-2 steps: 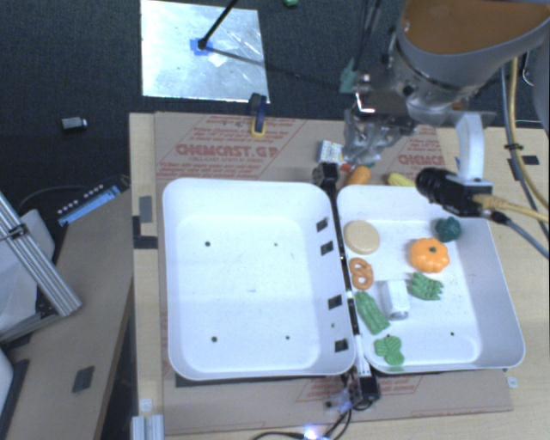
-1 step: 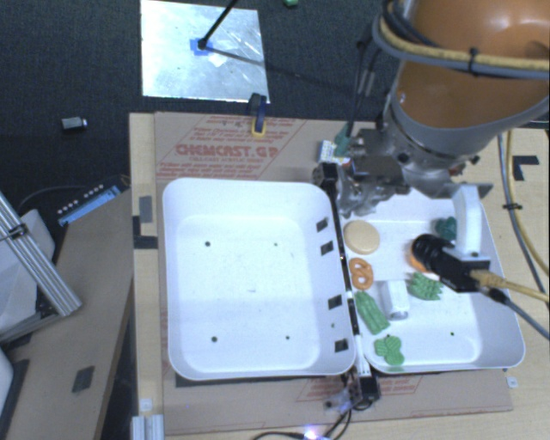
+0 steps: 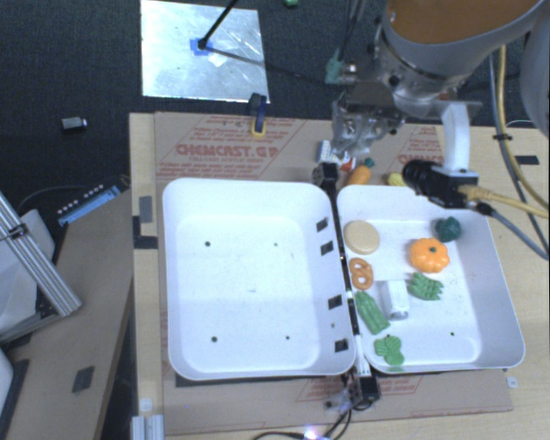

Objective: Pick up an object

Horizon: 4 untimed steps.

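Objects for picking all lay in the right bin, while the left bin beside it held nothing to take. The gripper hung over the far edge of the right bin, close to the divide between the two bins, with the arm's orange band above it at the top of the view. Whether the fingers stood apart or together could not be told from this slant, and nothing could be seen between them.

Just below the gripper, at the bin's far rim, sat a small orange piece and, a little to its right, a yellow piece. These were the nearest things to the hand. Farther toward the camera lay a tan disc, a pretzel, a long green vegetable with its length running roughly along the divide, a small white cylinder, a pumpkin, a dark green piece, and two leafy green pieces.

Judged from this layout, the shortest move would be nearly straight down onto the small orange piece; everything else called for a reach toward the camera and partly rightward.
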Each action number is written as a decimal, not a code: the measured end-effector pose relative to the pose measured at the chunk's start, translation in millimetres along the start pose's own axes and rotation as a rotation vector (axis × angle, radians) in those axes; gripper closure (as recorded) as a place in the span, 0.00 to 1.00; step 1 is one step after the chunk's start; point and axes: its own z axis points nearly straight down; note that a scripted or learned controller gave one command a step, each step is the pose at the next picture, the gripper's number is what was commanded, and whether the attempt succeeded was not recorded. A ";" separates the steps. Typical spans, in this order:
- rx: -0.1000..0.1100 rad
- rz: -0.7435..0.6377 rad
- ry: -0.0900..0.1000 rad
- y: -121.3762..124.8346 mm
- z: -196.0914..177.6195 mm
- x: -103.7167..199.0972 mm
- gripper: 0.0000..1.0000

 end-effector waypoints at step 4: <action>0.004 -0.002 0.000 -66.6 20.0 18.3 1.00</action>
